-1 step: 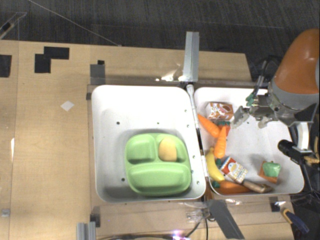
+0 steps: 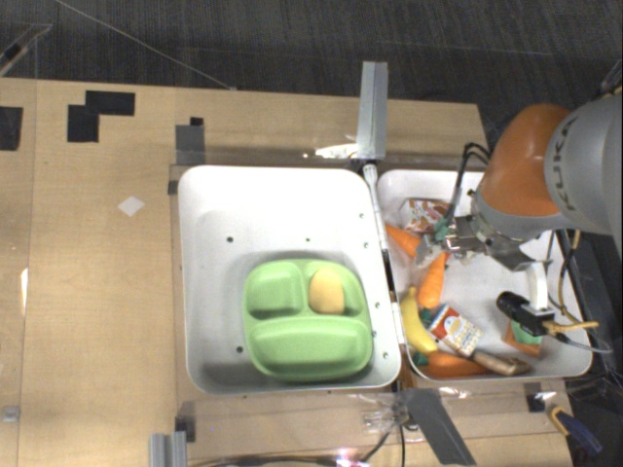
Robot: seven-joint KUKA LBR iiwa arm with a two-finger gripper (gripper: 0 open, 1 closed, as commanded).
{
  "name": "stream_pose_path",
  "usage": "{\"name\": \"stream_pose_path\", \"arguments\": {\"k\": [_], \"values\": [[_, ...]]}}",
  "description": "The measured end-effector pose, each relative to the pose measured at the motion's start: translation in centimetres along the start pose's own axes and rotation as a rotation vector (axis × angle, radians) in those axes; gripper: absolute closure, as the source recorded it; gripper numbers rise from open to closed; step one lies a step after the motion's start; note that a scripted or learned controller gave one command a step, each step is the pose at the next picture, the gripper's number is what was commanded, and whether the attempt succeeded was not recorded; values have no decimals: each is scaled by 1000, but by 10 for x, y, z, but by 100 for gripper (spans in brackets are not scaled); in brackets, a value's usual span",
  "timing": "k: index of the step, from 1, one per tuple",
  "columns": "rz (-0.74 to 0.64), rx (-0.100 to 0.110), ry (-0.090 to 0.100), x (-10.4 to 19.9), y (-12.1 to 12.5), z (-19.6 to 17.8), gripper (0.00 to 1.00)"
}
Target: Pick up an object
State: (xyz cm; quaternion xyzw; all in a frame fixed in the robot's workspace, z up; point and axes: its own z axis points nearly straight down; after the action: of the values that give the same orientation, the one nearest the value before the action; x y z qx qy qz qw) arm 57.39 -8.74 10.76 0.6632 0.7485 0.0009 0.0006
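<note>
Gripper (image 2: 450, 233) at right bin's (image 2: 484, 285) left side; carrot (image 2: 431, 280) just beside it, toward front edge. Grip state: cannot tell.

On the pale wooden surface (image 2: 88, 290), the left bin (image 2: 204, 261) holds a green divided tray (image 2: 302, 343) with a round yellow fruit (image 2: 328, 290) in its upper right compartment. The grey and orange arm (image 2: 545, 178) reaches over the right bin (image 2: 487, 280), and its hand (image 2: 456, 233) hangs low just above an orange carrot (image 2: 431, 280). Near that carrot lie a banana (image 2: 417, 324), a small printed carton (image 2: 455, 331), a crinkled packet (image 2: 425, 214) and a second carrot (image 2: 401, 239) against the bin's left wall.
</note>
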Motion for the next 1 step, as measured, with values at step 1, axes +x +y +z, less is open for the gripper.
{"name": "stream_pose_path", "arguments": {"k": [1], "values": [[34,-12,-1,0,-10,16,0]]}}
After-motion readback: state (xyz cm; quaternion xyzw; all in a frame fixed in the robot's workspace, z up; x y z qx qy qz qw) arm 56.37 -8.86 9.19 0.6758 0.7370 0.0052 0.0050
